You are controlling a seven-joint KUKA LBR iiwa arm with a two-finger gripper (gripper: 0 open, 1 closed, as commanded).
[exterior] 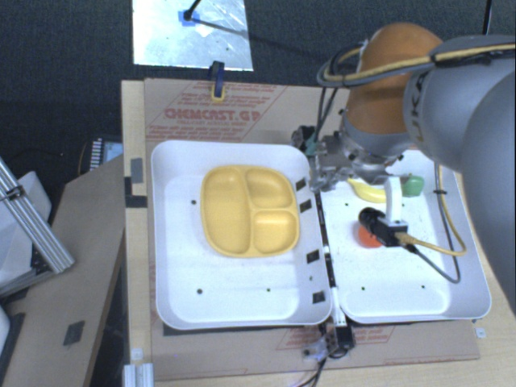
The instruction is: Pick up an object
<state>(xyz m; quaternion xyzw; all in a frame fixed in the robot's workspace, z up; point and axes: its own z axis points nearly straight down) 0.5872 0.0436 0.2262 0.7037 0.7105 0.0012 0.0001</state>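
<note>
On the worktop, two shallow white bins sit side by side on a brown cardboard sheet (211, 113) printed in red.

Left bin (173, 297): it holds one yellow plate (246, 212) with three compartments. The plate lies flat, slightly toward the far side and clear of the walls.

Right bin (403, 301): three small items are grouped in its far half.
- A yellow curved piece (368, 191) lies nearest the hand.
- A green piece (414, 185) sits just beside it, toward the arm's side.
- An orange-red piece (369, 238) lies nearer the middle of the bin floor and is partly hidden by part of the robot.

The near half of this bin shows bare floor.

Hand (322, 172): it is positioned over the far corner of the right bin, just beside the walls where the two bins meet. It stands close to the yellow curved piece but apart from it. From this angle I cannot tell whether the hand is apart or together.

Obstructions: the grey arm (468, 95) and its orange band (395, 79) overhang the far side of the right bin and hide its far rim. Small black clips (314, 257) line the joined bin walls next to the hand.

Surroundings:
- A shiny square sheet (189, 22) lies on the dark floor beyond the cardboard.
- A yellow-and-dark clamp (217, 81) grips the far edge of the cardboard.
- A metal rail (32, 224) leans at the left.
</note>
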